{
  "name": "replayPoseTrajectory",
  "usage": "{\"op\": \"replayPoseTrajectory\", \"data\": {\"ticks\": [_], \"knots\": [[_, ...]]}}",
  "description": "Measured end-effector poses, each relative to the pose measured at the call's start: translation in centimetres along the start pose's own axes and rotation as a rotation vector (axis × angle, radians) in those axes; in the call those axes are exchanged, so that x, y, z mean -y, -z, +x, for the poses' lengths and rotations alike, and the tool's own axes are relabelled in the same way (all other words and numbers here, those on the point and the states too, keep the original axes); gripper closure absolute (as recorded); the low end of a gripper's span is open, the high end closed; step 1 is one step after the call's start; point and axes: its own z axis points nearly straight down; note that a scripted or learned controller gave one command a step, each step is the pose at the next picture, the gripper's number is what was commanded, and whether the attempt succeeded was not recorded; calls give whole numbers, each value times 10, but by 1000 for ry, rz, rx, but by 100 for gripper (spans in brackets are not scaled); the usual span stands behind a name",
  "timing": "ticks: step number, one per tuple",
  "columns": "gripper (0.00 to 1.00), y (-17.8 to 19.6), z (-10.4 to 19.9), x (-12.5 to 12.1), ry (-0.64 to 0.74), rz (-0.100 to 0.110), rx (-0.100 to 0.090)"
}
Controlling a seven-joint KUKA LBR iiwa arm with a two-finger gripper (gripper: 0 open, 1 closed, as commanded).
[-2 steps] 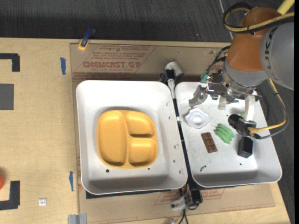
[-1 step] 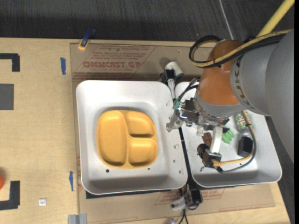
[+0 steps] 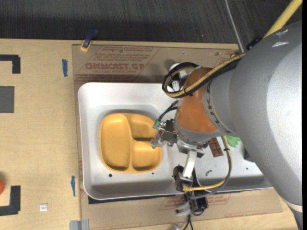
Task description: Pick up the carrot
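My arm reaches in from the right, and its orange band [image 3: 194,109] and grey body cover the right part of the white bin [image 3: 91,128]. The gripper [image 3: 159,138] hangs low over the bin, right at the right rim of a yellow divided tray [image 3: 122,140]. The tray lies in the left half of the bin and its three compartments show nothing inside. The arm hides whatever lies under the wrist.
A brown ridged block [image 3: 216,147] and a green item [image 3: 233,140] peek out beside the arm at the bin's right. A small red-orange object [image 3: 1,186] sits at the far left edge of the bench. Cables hang at the bin's front rim [image 3: 192,195].
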Motion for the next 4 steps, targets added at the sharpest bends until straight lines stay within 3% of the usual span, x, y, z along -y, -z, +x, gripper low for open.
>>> {"op": "replayPoseTrajectory", "data": {"ticks": [1, 2, 3, 4], "knots": [[0, -2, -1, -1, 97, 6, -1], [100, 6, -18, -4, 78, 8, 27], [100, 105, -6, -29, 191, 20, -2], [100, 93, 52, 29, -27, 24, 1]]}}
